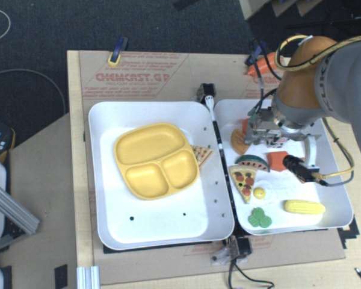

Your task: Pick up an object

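My gripper (pixel 262 134) is low in the right bin (pixel 337 212), near its upper left, hanging from the grey arm with the orange band (pixel 301 77). It stands right beside a brown round toy (pixel 238 141) and just above a watermelon slice (pixel 253 162). An orange-red block (pixel 277 159) lies just below the wrist. Further forward are a pizza slice (pixel 243 180), a small yellow ball (pixel 259 192), a green broccoli (pixel 259 218) and a yellow corn cob (pixel 304 207).
The left bin (pixel 102 125) holds a yellow divided plate (pixel 156 160), with a tan waffle piece (pixel 201 154) at its right edge. Black clamps (pixel 207 92) sit between the bins. A black cable plug (pixel 299 168) hangs off the arm over the right bin.
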Robot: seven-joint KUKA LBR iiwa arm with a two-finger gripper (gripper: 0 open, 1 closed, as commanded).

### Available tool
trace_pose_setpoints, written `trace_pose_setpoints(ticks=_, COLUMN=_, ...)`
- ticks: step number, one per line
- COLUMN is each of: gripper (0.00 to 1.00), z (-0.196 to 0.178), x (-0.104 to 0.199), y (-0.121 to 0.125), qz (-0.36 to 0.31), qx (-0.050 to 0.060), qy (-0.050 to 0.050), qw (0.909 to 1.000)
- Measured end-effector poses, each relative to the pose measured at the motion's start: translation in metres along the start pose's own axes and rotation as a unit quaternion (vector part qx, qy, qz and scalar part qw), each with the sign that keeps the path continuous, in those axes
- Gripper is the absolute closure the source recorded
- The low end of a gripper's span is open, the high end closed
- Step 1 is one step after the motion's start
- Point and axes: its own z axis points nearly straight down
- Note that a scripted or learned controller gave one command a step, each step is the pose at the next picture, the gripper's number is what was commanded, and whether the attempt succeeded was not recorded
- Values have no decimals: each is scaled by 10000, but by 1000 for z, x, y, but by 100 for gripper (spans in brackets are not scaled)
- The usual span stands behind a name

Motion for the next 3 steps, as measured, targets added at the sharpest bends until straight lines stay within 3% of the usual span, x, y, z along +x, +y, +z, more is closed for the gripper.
trace_pose_setpoints(ticks=1, gripper=100, z=-46, x=-5, y=7, qz=-2, qx=75, qy=-4, qw=10000)
trace_pose_setpoints(ticks=2, gripper=100, z=-97, x=-12, y=18, qz=0, qx=69, qy=-5, qw=10000)
trace_pose_setpoints(ticks=3, gripper=100, z=-119, x=-12, y=20, qz=-3, qx=79, qy=-1, qw=10000)
